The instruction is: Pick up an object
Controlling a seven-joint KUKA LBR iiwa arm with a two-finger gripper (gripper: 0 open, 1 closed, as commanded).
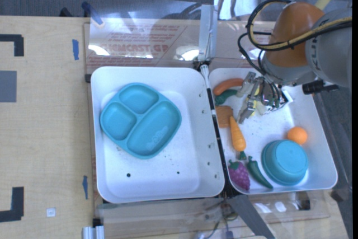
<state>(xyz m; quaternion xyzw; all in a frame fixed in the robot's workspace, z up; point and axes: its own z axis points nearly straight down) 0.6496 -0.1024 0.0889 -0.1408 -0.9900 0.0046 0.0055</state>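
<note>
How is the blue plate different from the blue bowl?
The blue plate lies in the left bin, alone; the blue bowl sits in the right bin among toy foods. The plate is wide, flat and split into three sections; the bowl is smaller, round and deeper, with one hollow. Both are the same light blue and sit right way up.

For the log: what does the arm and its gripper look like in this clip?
The arm is grey, with a rounded orange band above the wrist. Black cables and a thin yellowish one loop around that band. The gripper is a compact cluster of bare metal parts, silvery grey, with some small yellow details.
</note>
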